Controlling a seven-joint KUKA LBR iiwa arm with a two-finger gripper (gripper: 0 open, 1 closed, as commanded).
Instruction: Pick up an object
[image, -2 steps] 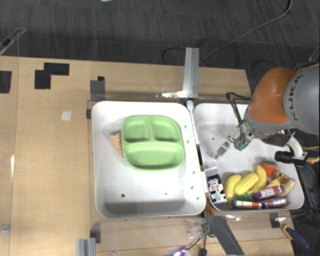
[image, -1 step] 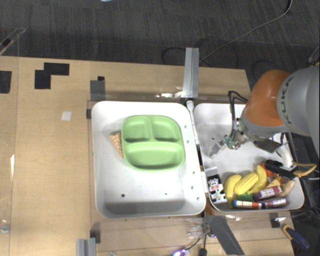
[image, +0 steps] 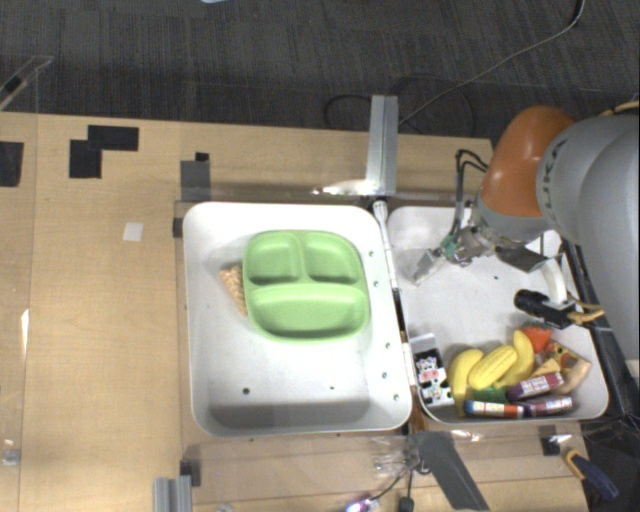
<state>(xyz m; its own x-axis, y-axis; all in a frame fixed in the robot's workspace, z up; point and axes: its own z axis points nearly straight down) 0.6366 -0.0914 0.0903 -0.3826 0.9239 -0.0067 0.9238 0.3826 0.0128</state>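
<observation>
Currently the gripper (image: 445, 252) hangs over the far part of the right bin (image: 470, 305), above bare white floor, close to the wall shared with the left bin (image: 212, 340). Whether it is released or clenched cannot be told from this angle, and nothing can be seen held in it.

The things to pick lie well apart from it, crowded into the right bin's near corner. A bunch of yellow bananas (image: 488, 366) sits there, with a few markers (image: 520, 407) lying flat along the near wall. A small box (image: 428, 373) in black, white and red rests against the left wall, and a pale wooden piece (image: 576, 372) lies at the right end. An orange item shows between the bananas and the wooden piece, partly hidden.

A green divided plate (image: 304, 283) lies in the left bin, and a tan, speckled thing (image: 233, 288) peeks out from under its left edge.

Both bins rest on a pale wood surface (image: 90, 330) with black tape shapes (image: 102, 147) at the far left. A metal post (image: 383, 140) stands behind the join of the bins. Dark carpet (image: 250, 50) lies beyond.

Print on the box and markers is too small to read.
</observation>
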